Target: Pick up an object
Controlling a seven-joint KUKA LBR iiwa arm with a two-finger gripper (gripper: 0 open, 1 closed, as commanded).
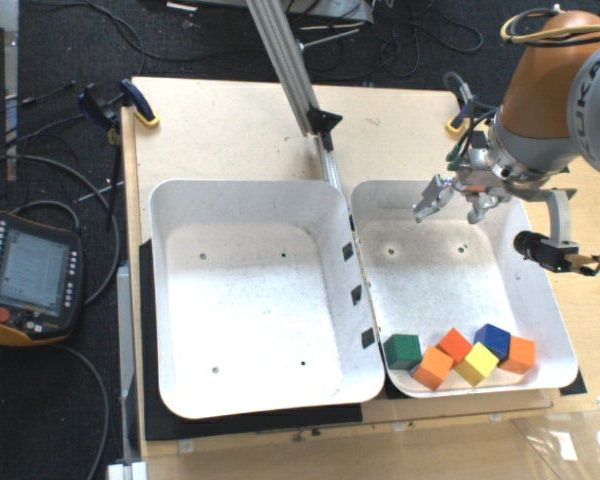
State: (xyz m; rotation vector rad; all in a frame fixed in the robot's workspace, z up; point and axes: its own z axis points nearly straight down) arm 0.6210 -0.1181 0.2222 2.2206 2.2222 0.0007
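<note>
Several small blocks lie along the near edge of the right bin (540,298): a green block (403,350), an orange block (434,367), a red-orange block (454,345), a yellow block (476,364), a blue block (493,339) and another orange block (519,353). My gripper (452,204) hangs above the far end of the right bin, well away from the blocks. Its two fingers are spread apart and hold nothing.
The left bin (170,268) sits beside the right one, their rims meeting in the middle. A slanted metal pole (285,58) reaches down to the bins' far junction. A teach pendant (30,278) lies on the floor at left. Clamps grip the bench's far corners.
</note>
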